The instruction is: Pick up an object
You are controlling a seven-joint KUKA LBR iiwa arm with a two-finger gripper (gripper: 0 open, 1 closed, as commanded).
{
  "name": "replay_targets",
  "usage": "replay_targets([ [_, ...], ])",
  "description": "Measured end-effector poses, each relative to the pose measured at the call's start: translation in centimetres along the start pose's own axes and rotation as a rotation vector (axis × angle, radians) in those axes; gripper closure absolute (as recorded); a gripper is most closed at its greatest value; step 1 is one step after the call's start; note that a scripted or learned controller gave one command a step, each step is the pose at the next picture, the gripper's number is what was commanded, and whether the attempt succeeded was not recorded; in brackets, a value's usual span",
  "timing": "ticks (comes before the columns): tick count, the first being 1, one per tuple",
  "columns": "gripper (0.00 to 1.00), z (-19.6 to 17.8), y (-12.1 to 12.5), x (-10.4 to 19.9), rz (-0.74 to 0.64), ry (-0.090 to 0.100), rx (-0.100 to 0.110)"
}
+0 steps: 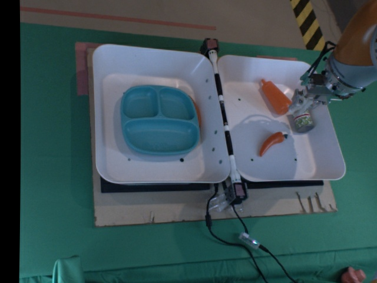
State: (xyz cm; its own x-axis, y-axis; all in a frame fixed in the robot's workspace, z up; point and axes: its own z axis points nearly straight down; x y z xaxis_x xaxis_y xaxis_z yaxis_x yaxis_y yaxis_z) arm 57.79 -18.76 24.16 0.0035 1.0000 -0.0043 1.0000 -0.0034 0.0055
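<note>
gripper (302, 109) low in right white bin (321, 164), directly over a small round grey speckled-top jar (303, 122); cannot tell whether it is apart or together. orange plastic bottle (275, 96) just left of it. orange chilli pepper (272, 142) lies below. teal divided plate (159, 120) sits in left white bin (118, 63).

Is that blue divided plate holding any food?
Empty. The blue plate in the left bin shows three bare compartments, nothing lying in them.
</note>
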Motion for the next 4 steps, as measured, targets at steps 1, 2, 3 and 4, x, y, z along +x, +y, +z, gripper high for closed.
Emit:
replay_targets([
  [1, 1.0, -5.5, 6.4, 0.0, 0.0, 0.0, -0.001],
  [2, 1.0, -8.7, 12.3, 0.7, -0.001, 0.0, 0.0],
  [3, 1.0, -11.9, 12.3, 0.0, 0.0, 0.0, -0.001],
  [4, 1.0, -9.8, 10.2, 0.0, 0.001, 0.0, 0.002],
])
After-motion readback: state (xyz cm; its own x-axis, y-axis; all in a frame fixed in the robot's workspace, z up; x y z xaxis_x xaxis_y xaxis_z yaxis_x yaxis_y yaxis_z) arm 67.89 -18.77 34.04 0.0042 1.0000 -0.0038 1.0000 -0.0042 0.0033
